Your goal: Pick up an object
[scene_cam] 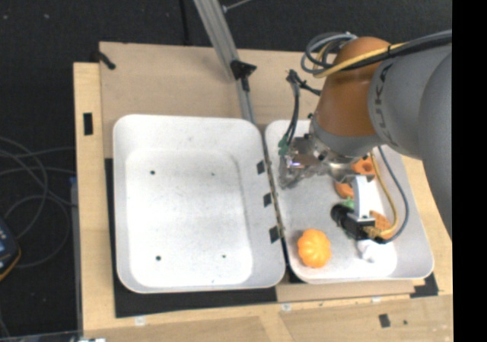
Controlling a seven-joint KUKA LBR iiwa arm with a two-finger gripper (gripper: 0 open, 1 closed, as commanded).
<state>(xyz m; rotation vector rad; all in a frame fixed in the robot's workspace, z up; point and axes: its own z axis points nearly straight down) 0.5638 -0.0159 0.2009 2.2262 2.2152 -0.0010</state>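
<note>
1. The arm (380, 97) bulked over the right-hand bin (415, 260) and hid much of its far half. My read: any grab under there would be blind.
2. The gripper (293, 167) sat low by that bin's left wall, just beside the seam between the two bins. I couldn't tell whether it was open or shut, or whether it had hold of anything. Risk as I judged it: closing that near the wall catches the rim, or just air.
3. The likeliest target was a small orange ball (313, 247), pumpkin-shaped, in the same bin's near left corner. It lay close to the front rim and clearly apart from the gripper. It was round and tucked near two walls, so I'd expect it to roll or squirt out of a pinch. A wall could also block the approach.
4. Surface: a pale wooden bench (167, 74) carried two shallow white bins touching side by side. The left bin (190, 180) showed a lightly speckled floor with a few dark dots.
5. Room: the floor (46, 13) was dark. A metal rail (209, 9) slanted up from behind the bins. Loose cables (30, 173) lay off the bench's left edge.
</note>
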